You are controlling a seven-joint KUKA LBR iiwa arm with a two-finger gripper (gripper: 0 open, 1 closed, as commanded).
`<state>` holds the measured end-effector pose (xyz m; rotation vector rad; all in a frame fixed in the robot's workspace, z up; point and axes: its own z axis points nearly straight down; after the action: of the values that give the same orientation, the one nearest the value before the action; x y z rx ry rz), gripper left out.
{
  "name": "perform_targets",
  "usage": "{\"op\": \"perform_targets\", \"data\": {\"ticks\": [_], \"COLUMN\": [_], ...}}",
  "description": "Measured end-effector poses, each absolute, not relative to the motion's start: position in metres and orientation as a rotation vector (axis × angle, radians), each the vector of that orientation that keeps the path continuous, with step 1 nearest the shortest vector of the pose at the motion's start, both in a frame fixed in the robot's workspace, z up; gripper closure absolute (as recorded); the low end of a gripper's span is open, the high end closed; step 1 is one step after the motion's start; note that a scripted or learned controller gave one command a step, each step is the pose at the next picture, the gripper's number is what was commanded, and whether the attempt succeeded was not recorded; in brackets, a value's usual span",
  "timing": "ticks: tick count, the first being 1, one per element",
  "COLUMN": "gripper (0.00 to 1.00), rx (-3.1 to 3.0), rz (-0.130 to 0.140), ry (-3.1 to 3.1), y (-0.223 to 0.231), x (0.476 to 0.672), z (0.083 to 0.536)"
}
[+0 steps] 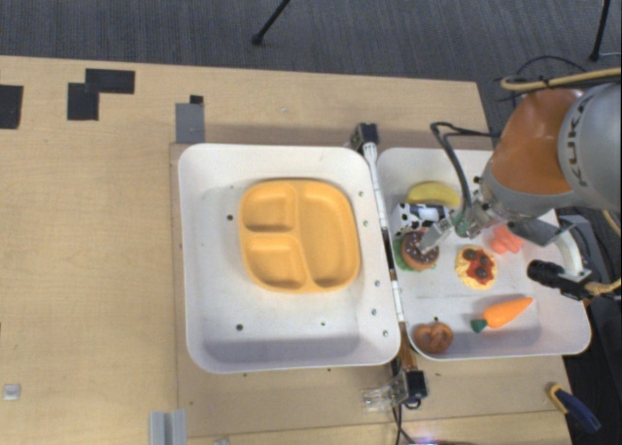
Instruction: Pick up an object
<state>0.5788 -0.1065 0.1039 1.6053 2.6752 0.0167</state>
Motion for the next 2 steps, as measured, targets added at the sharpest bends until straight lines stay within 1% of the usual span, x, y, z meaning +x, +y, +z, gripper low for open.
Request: {"op": "perform_targets", "data": {"ticks": [1,2], "gripper": [0.0,0.0], "rx": [1.572,2.128], "rz": [0.018,0.019], "ry": [2.685,2.295], "y": [-0.099,-0.093], "x": [0.607,0.649], "z": [0.102,0.094]}}
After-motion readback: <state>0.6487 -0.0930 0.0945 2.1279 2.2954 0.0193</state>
